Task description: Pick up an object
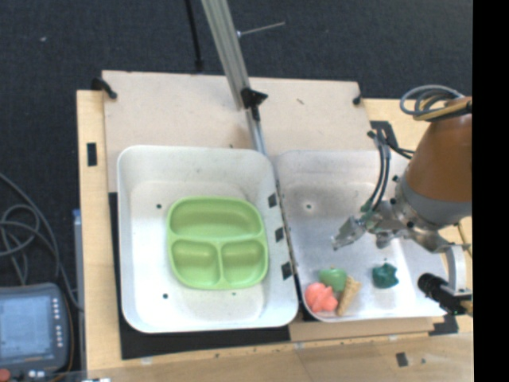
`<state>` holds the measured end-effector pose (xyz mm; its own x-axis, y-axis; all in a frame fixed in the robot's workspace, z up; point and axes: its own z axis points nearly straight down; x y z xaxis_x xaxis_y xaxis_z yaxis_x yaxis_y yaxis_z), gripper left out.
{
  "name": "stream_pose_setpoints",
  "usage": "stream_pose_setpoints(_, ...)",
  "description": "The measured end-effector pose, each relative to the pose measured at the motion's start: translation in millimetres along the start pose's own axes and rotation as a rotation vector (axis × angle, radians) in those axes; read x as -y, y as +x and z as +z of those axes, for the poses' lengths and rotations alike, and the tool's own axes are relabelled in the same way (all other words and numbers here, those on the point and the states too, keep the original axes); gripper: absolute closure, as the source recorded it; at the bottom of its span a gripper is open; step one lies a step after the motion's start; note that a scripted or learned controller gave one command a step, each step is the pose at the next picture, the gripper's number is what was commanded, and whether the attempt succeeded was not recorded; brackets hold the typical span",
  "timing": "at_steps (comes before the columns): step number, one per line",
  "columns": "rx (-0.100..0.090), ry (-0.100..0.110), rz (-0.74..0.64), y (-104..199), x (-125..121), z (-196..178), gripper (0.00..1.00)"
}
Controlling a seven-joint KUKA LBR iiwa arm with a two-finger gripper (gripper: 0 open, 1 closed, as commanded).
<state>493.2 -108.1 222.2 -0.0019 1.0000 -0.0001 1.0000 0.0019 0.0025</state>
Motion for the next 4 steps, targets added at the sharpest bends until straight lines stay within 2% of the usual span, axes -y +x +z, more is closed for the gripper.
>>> stream_pose_setpoints(1, 0.0, -0.001, 0.003, 0, 0, 0, 0.0)
stream_pose_setpoints(3, 0.0, 0.007, 0.003, -6, -5, 115, 0.0)
stream_pose_setpoints(4, 0.001, 0.003, 0.004, -7, -5, 122, 0.0)
